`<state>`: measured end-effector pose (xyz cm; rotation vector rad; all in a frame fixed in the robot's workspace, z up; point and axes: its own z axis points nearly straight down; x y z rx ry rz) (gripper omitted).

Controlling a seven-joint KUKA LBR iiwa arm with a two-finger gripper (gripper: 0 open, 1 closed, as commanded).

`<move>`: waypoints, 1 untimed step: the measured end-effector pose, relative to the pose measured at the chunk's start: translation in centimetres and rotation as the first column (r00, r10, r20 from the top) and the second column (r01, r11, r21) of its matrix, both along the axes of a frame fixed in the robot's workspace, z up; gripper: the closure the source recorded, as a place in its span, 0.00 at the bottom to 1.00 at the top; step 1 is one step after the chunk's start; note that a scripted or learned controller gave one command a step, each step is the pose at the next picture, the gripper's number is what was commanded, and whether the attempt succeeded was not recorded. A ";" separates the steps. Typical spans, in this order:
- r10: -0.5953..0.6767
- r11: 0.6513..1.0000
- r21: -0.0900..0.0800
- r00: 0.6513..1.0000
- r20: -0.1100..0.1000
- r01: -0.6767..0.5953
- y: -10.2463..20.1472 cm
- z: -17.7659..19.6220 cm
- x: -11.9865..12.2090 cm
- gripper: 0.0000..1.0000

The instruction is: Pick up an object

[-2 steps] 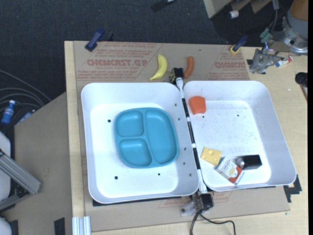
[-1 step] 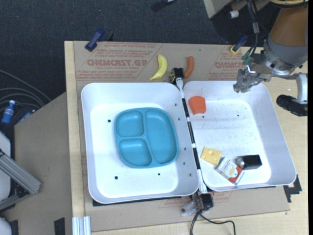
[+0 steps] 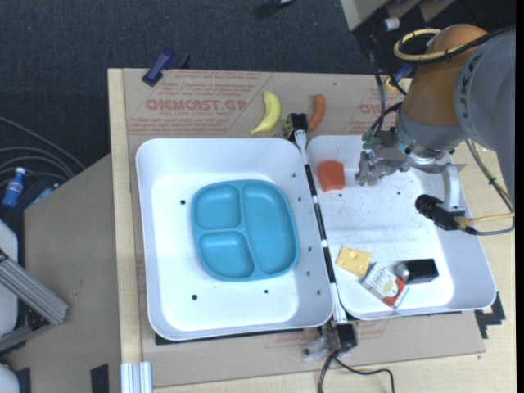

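In the right bin [image 3: 458, 244] an orange-red block [image 3: 331, 175] lies at the far left, near the divider. My gripper [image 3: 368, 173] hangs just right of that block, low over the bin floor, with nothing seen between its fingers. A yellow cheese wedge [image 3: 354, 260], a small red and white packet [image 3: 383, 284] and a black block [image 3: 420, 270] lie toward the bin's near side.
The left bin [image 3: 164, 178] holds a blue three-compartment plate [image 3: 244, 228]. A yellow banana [image 3: 267, 112] and an orange carrot-like piece [image 3: 316, 111] lie on the bench behind the bins. The arm's grey and orange body [image 3: 458, 80] fills the upper right.
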<state>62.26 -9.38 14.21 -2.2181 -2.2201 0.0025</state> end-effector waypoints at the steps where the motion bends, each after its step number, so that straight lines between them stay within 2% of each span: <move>1: -0.001 1.000 -0.003 1.000 0.007 0.001 -5.8 13.7 4.5 1.00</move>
